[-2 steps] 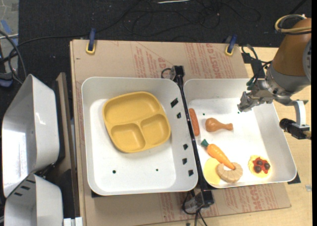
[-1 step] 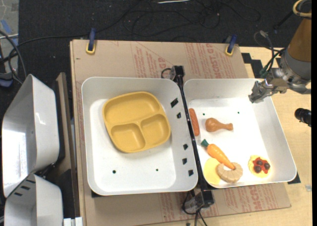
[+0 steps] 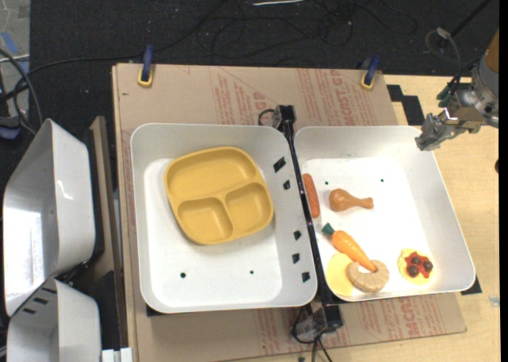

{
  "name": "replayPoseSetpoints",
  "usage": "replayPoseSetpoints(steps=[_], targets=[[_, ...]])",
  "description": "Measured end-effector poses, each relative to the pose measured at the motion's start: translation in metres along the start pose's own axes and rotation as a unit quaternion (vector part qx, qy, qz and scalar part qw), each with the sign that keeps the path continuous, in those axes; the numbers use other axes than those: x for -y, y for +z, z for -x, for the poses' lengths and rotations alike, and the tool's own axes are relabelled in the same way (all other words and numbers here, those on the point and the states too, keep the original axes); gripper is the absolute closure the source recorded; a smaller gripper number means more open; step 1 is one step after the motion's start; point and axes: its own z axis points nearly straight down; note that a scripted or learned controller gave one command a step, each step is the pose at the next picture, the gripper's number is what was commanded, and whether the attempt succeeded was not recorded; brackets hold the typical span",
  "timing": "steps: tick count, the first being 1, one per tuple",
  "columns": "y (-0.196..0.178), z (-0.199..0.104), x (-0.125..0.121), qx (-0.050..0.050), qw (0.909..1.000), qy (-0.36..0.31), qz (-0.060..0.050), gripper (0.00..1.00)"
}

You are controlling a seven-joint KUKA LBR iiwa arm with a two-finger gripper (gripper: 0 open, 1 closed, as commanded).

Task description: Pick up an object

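The gripper (image 3: 432, 132) is hanging at the right edge of the view, over the upper right corner of the right bin (image 3: 397, 150), and it is too small and dim here to tell whether it is spread or pressed together; nothing is showing in its grasp, and it is sitting well apart from the toys below. The right bin is holding the pieces on offer — a toy sausage (image 3: 311, 194) is lying lengthwise along the bin's left wall, and a toy chicken drumstick (image 3: 349, 201) is resting just beside it toward the middle, its bone end pointing right. Lower down, a toy carrot (image 3: 352, 248) is lying at a slant with its green top toward the upper left, and its tip is reaching a round cracker-like biscuit (image 3: 369, 275) that is sitting on a pale yellow disc (image 3: 340, 273) near the bin's front edge. A small tart with red berries (image 3: 416, 265) is sitting near the bin's lower right corner, apart from the rest. The left bin (image 3: 151, 273) is holding a yellow divided plate (image 3: 218, 194) — three compartments, turned slightly askew, lying in the upper half of the bin. Both bins are resting side by side on a cardboard sheet (image 3: 238, 90), which yellow clamps (image 3: 145, 76) are pinning at its far edge.
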Motion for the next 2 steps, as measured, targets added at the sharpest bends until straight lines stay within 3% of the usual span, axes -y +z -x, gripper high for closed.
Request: replayPoseSetpoints(steps=[2], targets=[[-0.004, -0.115, 0.001, -0.002, 1.0000, -0.003, -0.004, 1.00]])
